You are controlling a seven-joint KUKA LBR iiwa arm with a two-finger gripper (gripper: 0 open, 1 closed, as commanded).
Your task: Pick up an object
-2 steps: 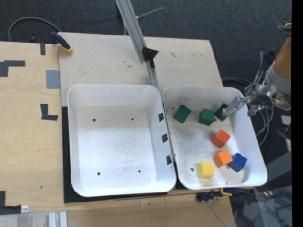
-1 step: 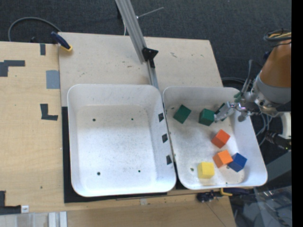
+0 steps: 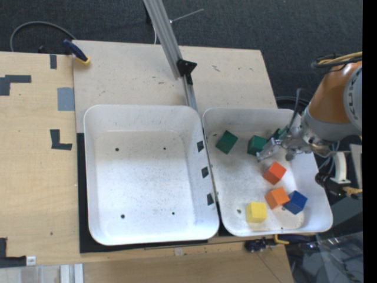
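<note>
The right bin (image 3: 235, 217) holds several small blocks: a green cube (image 3: 227, 141) near its left side, a second green block (image 3: 257, 144), an orange cube (image 3: 274, 173), another orange cube (image 3: 276, 197), a blue cube (image 3: 296, 201) and a yellow cube (image 3: 256, 211). My gripper (image 3: 275, 148) reaches in from the right and hovers low over the bin's upper right part, right beside the second green block and just above the orange cube. Nothing is visibly held between its fingers.
The left bin (image 3: 144, 175) lies beside the right one. A slanted metal rail (image 3: 168, 37) crosses the bench behind the bins. The arm's orange band (image 3: 333, 96) and cables (image 3: 336, 178) crowd the right bin's right edge.
</note>
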